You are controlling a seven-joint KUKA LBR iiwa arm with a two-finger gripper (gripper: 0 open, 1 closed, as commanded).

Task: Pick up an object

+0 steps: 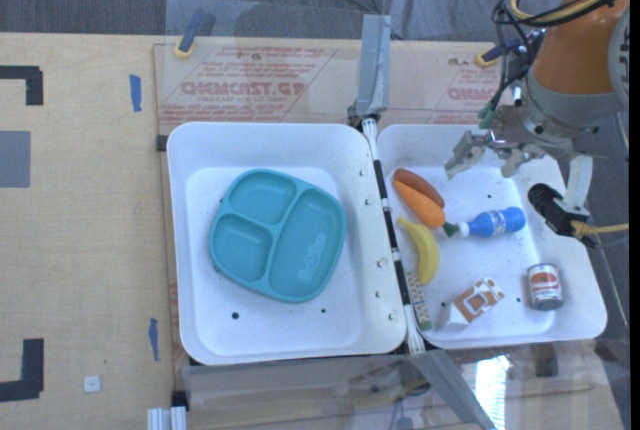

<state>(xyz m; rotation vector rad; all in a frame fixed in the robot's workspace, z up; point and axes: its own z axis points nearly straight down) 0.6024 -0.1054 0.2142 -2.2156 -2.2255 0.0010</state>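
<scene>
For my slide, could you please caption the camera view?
Open pincer hovering over the right bin of toy food, bottle and can; teal divided plate in the left bin.

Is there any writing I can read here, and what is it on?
Red print on the clear sheet behind the left bin: large letters, too blurred to read.
Red print behind the right bin: unreadable.
Can, small carton and blue bottle: labels too small to read.

a divided plate (279, 234) is set in the left bin (190, 218); a banana (423, 249), bottle (491, 223) and can (544, 285) are held in the right bin (585, 313).
</scene>
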